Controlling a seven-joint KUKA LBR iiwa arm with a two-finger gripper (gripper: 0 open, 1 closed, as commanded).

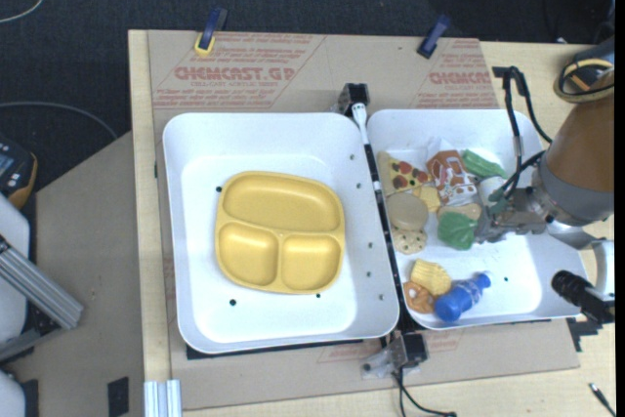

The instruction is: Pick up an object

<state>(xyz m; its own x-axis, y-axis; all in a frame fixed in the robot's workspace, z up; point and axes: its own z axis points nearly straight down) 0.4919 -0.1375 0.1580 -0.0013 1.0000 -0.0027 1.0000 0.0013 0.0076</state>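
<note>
Two white bins sit side by side on the bench; the right bin (pixel 527 293) holds the clutter, the left bin (pixel 186 210) holds a yellow divided tray (pixel 280 231). The arm (pixel 586 161) reaches in from the right, gripper (pixel 485 228) low in the right bin, just beside or touching a green rounded toy (pixel 456 229). Whether it is set wide or narrow, or has anything in it, cannot be told; the tip is too small and merged with the toy.

Step in hand, by judgement: the approach or grasp attempt on a pick target, likely the green toy. No object looks lifted. Next move calls for closing on the item and raising it clear of neighbours: a round cookie-like piece (pixel 408 212), a red-and-white packet (pixel 449 173), a green leafy piece (pixel 483 163), a blue bottle (pixel 459 300). Tight packing could cause a slip or a nudge.

Surface: cardboard sheet (pixel 254 73) under the bins, clamped by clips along the far edge. Dark carpet beyond, cables about.
</note>
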